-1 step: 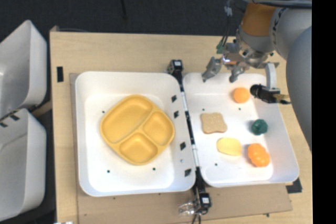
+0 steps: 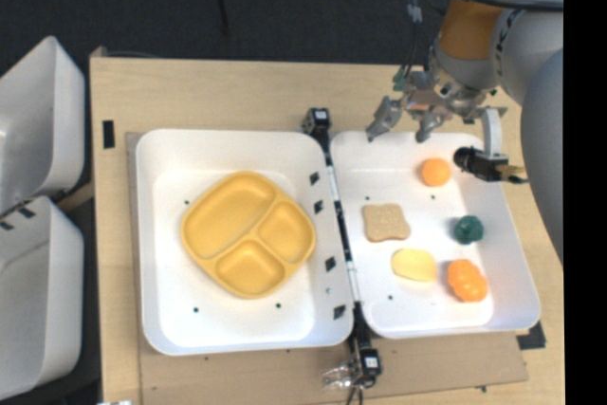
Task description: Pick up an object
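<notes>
- Sitting nearest the camera is a small cluster of metal clips (image 2: 346, 377), glinting at the front edge of the worktop (image 2: 237, 375), just below the seam where the two bins are meeting.
- Lying to the left of that seam is the left bin (image 2: 156, 318), a shallow white tray of smooth plastic with rounded corners.
- Resting in the left bin is a yellow divided plate (image 2: 248, 232), glossy, rounded-square, moulded into three compartments and turned at a slant.
- Lying to the right of the seam is the right bin (image 2: 503, 299), of the same white plastic.
- Sitting closest to the seam in the right bin is a tan toast slice (image 2: 385, 222), flat, speckled and squarish.
- Lying just in front of the toast is a pale yellow oval piece (image 2: 414, 265), smooth and rounded.
- Sitting to the right of that oval is an orange lumpy piece (image 2: 466, 280), shiny and ribbed like a small pepper.
- Resting behind the orange lumpy piece is a small dark teal piece (image 2: 468, 229), roundish and knobbly.
- Lying behind the toast and to its right is a small orange ball (image 2: 435, 172), smooth and round.
- Hovering above the back rim of the right bin is the pincer (image 2: 403, 125), its grey metal fingers spread apart and grasping nothing.
- Sitting just in front and to the right of the pincer, the orange ball is the nearest piece to it, apart from the fingers; the toast is lying farther forward.
</notes>
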`<control>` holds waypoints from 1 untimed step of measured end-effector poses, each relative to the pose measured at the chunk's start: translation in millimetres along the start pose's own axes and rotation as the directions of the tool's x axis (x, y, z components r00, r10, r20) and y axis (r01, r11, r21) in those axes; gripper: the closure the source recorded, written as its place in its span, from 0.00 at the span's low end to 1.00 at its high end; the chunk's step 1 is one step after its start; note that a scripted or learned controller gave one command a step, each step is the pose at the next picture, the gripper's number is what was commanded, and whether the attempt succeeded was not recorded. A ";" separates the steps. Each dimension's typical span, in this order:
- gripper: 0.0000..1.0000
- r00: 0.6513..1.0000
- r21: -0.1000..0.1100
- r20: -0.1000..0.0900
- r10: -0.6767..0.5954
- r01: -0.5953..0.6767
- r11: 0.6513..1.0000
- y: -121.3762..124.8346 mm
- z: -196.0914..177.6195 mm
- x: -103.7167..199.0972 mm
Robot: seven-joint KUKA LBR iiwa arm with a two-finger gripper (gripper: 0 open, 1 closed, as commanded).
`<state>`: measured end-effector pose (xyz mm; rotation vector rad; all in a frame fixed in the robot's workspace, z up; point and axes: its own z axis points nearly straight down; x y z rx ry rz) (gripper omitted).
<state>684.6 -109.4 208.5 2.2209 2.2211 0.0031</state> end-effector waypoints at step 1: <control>0.00 1.000 0.002 0.004 -0.002 0.002 1.000 2.9 42.0 0.6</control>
